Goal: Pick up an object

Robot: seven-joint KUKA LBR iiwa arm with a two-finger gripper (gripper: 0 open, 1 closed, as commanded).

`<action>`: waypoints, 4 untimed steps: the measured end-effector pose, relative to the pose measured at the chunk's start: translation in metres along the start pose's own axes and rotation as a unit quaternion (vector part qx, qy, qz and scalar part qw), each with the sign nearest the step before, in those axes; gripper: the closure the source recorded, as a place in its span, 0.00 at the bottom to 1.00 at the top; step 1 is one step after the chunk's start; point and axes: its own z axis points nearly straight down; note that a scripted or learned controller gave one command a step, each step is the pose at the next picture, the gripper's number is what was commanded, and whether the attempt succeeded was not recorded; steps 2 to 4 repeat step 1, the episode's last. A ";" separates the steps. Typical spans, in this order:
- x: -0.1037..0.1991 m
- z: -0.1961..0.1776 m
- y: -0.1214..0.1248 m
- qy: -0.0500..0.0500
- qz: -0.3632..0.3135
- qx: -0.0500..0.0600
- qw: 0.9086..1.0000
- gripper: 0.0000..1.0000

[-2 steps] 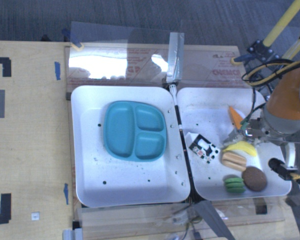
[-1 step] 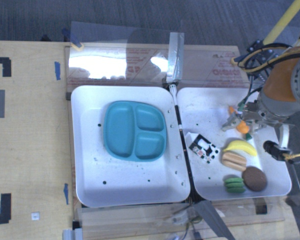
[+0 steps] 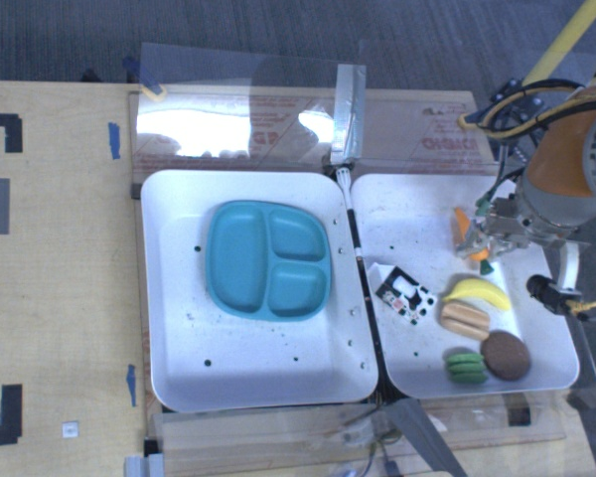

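Your gripper (image 3: 480,249), grip state unreadable, hovers mid right bin (image 3: 417,356); 5 objects crowd its front edge; left bin (image 3: 169,266) holds 1 teal tray (image 3: 268,259).

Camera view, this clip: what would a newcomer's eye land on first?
The teal tray stands out most: a divided plate lying alone in the left bin. Next comes the cluster of toy food in the right bin, near its front: a banana, a hot dog, a brown ball and a green piece. The arm hangs over that bin's right side.
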 end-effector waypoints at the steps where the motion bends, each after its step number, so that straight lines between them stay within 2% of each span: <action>1: 0.052 -0.093 0.033 0.000 0.011 0.005 1.000 1.00; 4: 0.052 -0.093 0.033 0.000 0.011 0.005 1.000 1.00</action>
